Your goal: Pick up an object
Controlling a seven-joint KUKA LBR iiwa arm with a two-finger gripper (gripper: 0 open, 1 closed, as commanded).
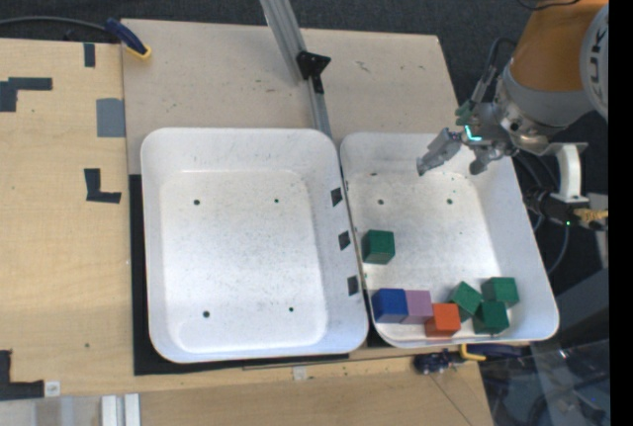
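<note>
Two shallow white bins side by side on the bench: left bin [242, 246] bare of blocks, right bin [435, 216] holding all the pieces. Above the right bin's far corner, the grey arm [554, 68] with its orange band, reaching in from the right. At its tip, the gripper [457, 155], fingers spread apart with nothing between them, hanging over the bin's upper part. Well apart from it, a lone green cube [379, 245] near the bin's left wall. Along the near edge, a cluster: blue cube [390, 303], lilac cube [418, 304], orange cube [444, 317], and three more green blocks [487, 301] touching or nearly so. Judged from this: nothing picked yet, with choosing a block, descending, closing and lifting all left to do.
</note>
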